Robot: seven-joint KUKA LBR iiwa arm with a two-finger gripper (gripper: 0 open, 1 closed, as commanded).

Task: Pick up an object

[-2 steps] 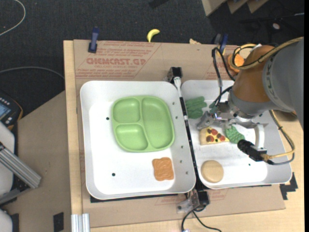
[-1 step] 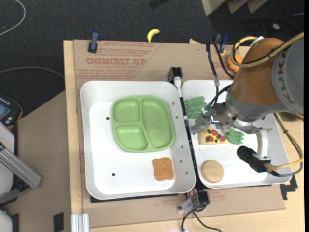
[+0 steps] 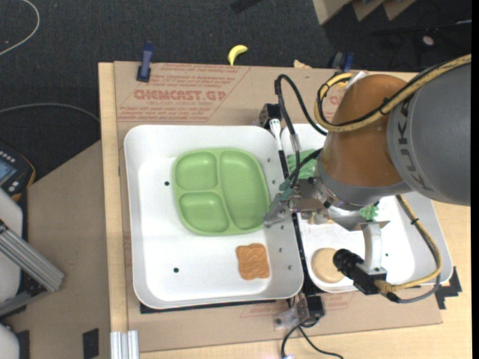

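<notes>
White plastic forms the left bin point(image 3: 150, 223), which sits on the bench point(image 3: 187, 96) and holds two things. A green divided plate point(image 3: 221, 191) lies flat in its upper middle, three compartments facing up. A tan waffle-like piece point(image 3: 253, 261) lies apart from the plate, near the bin's lower right corner, close to the wall shared with the right bin point(image 3: 419, 253).

In the right bin, a round beige disc point(image 3: 325, 265) rests at the lower left, just beside the dividing wall. A small green item point(image 3: 369, 212) shows further right, partly covered by the arm.

The arm point(image 3: 434, 140) hangs over the right bin, its orange band point(image 3: 363, 137) above the wrist. The hand point(image 3: 296, 204) sits low at the dividing wall; whether it is wide, narrow or holding anything cannot be told from this angle.

Recommended procedure: select a target with free space on both sides. The disc lies nearest but crowds the wall; approach with the grip axis parallel to the wall. Descend vertically, centre over the target, and close only at full depth.
</notes>
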